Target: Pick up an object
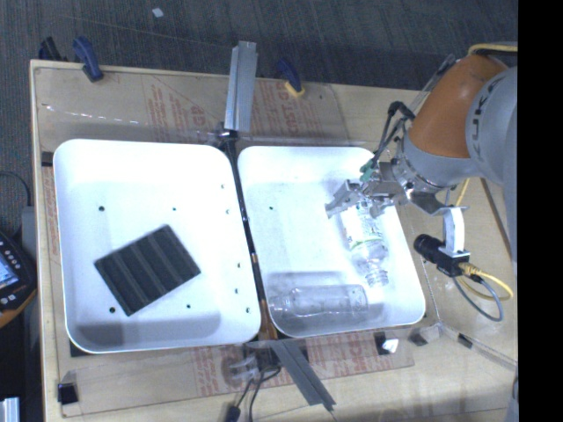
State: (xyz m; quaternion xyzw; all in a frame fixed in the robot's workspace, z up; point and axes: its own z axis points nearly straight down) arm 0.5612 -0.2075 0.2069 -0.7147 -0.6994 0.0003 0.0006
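Under the pincer (362, 199), a clear bottle (366, 244) lies cap toward the near wall.

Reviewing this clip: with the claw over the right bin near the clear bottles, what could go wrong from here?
1. The small clear bottle under the claw is round and see-through, so a grasp may slip or miss.
2. It lies close to the right bin wall, so a finger might hit the rim.
3. The larger clear bottle lies close by and could get nudged.
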